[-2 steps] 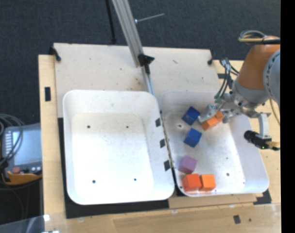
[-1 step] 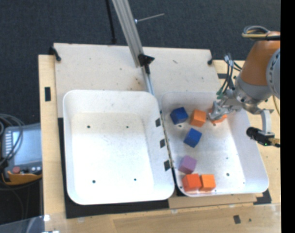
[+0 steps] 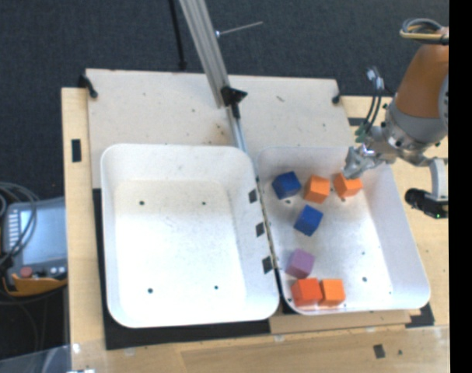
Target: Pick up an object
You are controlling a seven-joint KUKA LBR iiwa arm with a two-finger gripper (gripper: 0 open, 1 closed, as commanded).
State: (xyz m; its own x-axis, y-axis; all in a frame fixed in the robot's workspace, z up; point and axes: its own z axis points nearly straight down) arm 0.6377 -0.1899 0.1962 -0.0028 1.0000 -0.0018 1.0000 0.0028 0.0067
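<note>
Orange cube (image 3: 347,185) sits at the upper right of the right bin (image 3: 399,239), touching the gripper (image 3: 358,164) tip just above it, finger state cannot be told, with a second orange cube (image 3: 318,188) just beside, no legible writing anywhere.

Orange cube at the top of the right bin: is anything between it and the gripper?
Nothing visible. The gripper is directly over the orange cube, at its upper edge. The nearest neighbour, another orange cube, sits just to its left, close enough to crowd a finger, but not in between.
</note>
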